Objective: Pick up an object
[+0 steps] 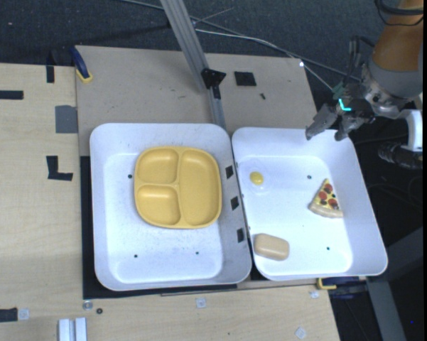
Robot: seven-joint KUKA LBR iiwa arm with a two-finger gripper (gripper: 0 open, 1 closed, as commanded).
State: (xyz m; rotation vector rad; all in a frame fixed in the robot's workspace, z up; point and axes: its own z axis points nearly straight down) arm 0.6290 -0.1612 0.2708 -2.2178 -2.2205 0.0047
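While the gripper (329, 127) hovers empty, jaws apart, over the right bin's (362, 226) far rim, that bin holds a pizza slice (327, 199), yellow ball (256, 178) and tan block (271, 246).

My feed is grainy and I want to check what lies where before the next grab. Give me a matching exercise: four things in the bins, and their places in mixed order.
Things:
1. yellow divided plate
2. pizza slice toy
3. small yellow ball
4. tan soap-like block

Places:
A. right bin, near its front edge
B. left bin, middle
C. right bin, toward its right side
D. right bin, upper left part

Pairs: 1-B, 2-C, 3-D, 4-A

The claw hovers over the right bin's far rim, with nothing between its fingers.
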